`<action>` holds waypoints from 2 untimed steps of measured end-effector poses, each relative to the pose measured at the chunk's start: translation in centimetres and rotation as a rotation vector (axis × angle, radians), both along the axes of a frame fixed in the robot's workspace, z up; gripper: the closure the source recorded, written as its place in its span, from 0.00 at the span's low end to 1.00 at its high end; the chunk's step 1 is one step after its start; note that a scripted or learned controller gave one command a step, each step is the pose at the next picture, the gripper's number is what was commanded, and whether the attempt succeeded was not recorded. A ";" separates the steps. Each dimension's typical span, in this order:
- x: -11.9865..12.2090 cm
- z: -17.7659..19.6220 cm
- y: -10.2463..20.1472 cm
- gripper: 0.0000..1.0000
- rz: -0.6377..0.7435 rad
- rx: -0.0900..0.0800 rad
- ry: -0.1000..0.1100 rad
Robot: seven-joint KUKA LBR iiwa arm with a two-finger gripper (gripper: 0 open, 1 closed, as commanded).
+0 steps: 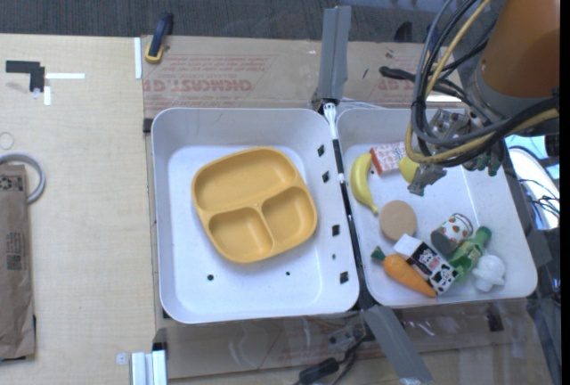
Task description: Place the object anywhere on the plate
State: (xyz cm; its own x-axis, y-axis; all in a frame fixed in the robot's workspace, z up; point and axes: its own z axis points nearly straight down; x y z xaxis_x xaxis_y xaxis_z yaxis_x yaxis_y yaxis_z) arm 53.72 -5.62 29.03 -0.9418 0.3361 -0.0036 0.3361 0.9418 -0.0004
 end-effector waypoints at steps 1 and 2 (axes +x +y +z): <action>0.4 -10.0 4.1 1.00 -0.220 0.001 0.004; 6.9 0.6 -0.9 1.00 -0.156 0.000 0.000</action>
State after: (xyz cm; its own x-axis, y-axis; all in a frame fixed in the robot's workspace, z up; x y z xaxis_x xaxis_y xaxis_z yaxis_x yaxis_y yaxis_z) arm 60.58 -6.48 29.65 -0.8784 0.4780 -0.0038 0.4780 0.8784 -0.0004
